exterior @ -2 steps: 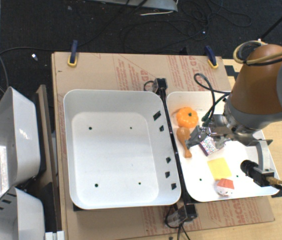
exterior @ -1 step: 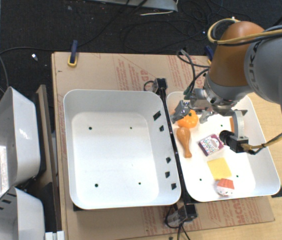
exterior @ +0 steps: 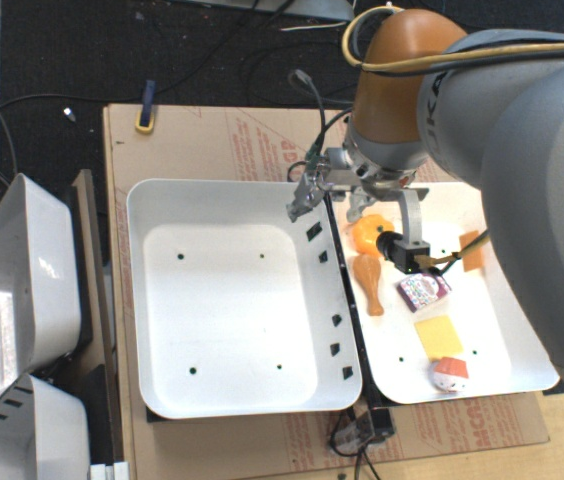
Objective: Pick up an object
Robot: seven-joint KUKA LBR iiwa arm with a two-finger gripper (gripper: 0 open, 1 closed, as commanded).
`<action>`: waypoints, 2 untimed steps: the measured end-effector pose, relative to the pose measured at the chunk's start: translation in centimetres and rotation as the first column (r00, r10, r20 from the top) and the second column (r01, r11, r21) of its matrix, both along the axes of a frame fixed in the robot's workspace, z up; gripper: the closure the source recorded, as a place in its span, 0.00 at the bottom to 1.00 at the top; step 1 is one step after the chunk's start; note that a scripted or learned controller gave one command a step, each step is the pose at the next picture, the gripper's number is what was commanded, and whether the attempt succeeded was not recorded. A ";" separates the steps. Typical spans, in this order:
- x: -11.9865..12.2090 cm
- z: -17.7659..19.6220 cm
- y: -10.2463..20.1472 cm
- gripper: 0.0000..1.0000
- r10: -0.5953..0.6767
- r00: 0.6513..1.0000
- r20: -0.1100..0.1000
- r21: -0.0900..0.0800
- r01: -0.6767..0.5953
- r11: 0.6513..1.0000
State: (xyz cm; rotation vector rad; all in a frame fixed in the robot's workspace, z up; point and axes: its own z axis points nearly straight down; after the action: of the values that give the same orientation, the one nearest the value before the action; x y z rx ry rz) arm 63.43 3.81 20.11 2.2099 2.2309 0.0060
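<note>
The right bin point(exterior: 492, 363) holds several small objects. An orange round thing point(exterior: 366, 235) lies at its far left, partly under my gripper point(exterior: 366, 206), which hangs low just above it beneath the orange wrist band. Just in front lies a tan drumstick-shaped piece point(exterior: 369, 282). A purple and white packet point(exterior: 422, 290) sits in the middle, with a yellow block point(exterior: 439, 335) and a small red and white item point(exterior: 449, 373) nearer the front. An orange flat piece point(exterior: 473, 252) lies to the right. The wrist hides the gripper's tips.
The left bin point(exterior: 152, 298) sits beside the right one, and a black divider strip point(exterior: 340, 288) runs between them. The grey arm covers the right bin's back right corner. A yellow-handled tool point(exterior: 146, 108) lies on the cardboard at the back left.
</note>
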 end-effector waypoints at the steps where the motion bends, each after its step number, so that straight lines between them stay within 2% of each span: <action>1: -6.9 6.0 -1.4 0.00 -0.012 1.000 -0.004 -0.001 0.012 1.000; 2: -13.5 16.8 1.9 0.00 -0.002 1.000 0.002 0.000 0.002 1.000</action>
State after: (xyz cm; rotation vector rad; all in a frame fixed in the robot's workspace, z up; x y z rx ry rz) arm 49.96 5.68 36.94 2.2111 2.2278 0.0085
